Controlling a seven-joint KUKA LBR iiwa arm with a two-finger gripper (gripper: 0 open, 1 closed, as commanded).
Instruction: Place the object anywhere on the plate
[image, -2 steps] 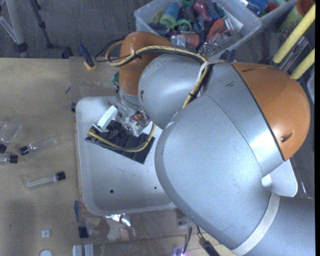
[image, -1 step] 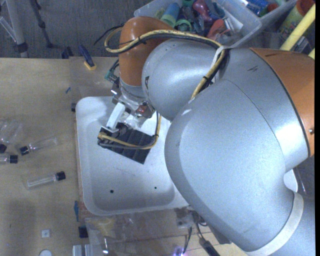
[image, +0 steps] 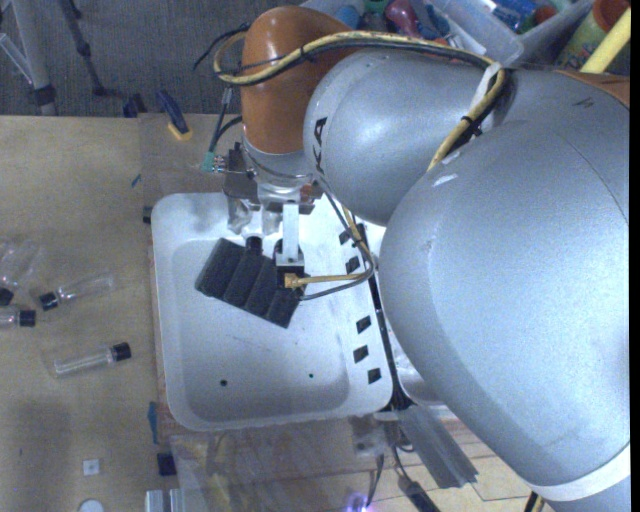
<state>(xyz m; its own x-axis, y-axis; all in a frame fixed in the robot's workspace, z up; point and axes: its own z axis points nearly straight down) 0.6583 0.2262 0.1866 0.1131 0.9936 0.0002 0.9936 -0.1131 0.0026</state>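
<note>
- Tan bench (image: 70, 180), matte and scuffed, under a shallow white bin (image: 260, 385) with rounded corners.
- Left of bin: clear vials (image: 90, 357) with black caps, lying scattered on the wood.
- Above bench, right: bulky grey arm (image: 500, 250), smooth and glossy, orange band at the wrist, yellow cable looped over; hides the second bin almost wholly.
- In bin, upper left: black ribbed block (image: 245, 283), flat and rectangular, tilted.
- Gripper (image: 268, 240) right over the block's upper edge; grip state unreadable, cannot tell.
</note>
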